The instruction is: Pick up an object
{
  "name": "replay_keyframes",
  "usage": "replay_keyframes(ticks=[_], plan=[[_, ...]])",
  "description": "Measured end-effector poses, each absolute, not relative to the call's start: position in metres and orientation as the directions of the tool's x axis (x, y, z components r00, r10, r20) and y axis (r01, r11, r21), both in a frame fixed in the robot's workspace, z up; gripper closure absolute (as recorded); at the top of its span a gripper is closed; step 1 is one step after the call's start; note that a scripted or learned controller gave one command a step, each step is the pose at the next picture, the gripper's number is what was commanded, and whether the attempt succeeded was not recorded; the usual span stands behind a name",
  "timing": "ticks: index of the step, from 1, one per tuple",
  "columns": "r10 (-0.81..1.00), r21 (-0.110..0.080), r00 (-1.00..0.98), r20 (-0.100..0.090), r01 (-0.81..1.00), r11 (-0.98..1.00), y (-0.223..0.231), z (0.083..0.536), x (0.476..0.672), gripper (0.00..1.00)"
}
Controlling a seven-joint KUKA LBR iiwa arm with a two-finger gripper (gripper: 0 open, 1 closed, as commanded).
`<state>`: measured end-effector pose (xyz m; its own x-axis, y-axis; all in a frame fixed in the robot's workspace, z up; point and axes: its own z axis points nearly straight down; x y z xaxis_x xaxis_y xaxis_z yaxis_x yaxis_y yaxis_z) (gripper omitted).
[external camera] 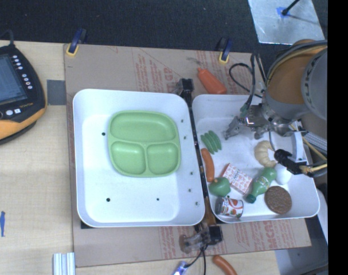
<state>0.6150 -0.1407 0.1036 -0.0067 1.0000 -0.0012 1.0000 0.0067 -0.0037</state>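
The gripper [238, 126] hangs at about twelve o'clock in the right bin [216, 109], its thin metal fingers [230, 132] spread and pinching nothing. In that smooth white bin, the ribbed green pod [211, 141] lies just beside the fingers at eight o'clock, the slim orange sausage [207, 163] and crinkly red-and-white packet [237, 177] farther toward six, and the green bottle [260, 183], round brown cookie [277, 199], small printed can [229, 207] and pale lumpy piece [265, 151] toward five. The left bin [93, 211] holds a glossy green three-compartment plate [144, 143].
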Motion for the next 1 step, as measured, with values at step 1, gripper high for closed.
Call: replay_keyframes(ticks=[1], plan=[[1.0,-0.001,-0.003,-0.001,1.0,0.003,-0.1809,0.2047,0.556,0.0]])
